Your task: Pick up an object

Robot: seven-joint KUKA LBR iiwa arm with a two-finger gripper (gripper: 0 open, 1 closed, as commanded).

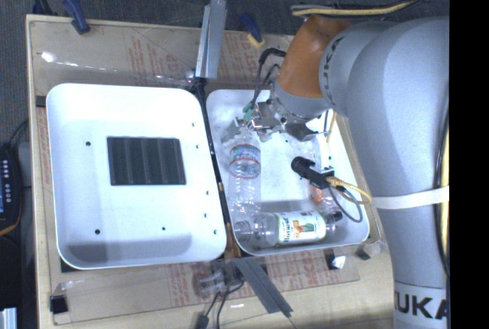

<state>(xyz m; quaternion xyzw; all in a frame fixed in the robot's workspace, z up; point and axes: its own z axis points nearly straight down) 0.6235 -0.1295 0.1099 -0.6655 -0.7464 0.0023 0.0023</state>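
**Grasp Guidance: Clear Bottles in Right Bin**

The gripper (263, 117) sits low over the right bin's (353, 167) far end; its opening cannot be determined. An upright-lying clear bottle (244, 167) lies just beside it; a labelled bottle (294, 228) rests along the near wall. Both appear light, smooth, slippery and crushable. Grasp across the mid-body.

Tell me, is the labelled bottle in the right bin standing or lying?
Lying. The labelled bottle rests lengthwise along the right bin's near wall.
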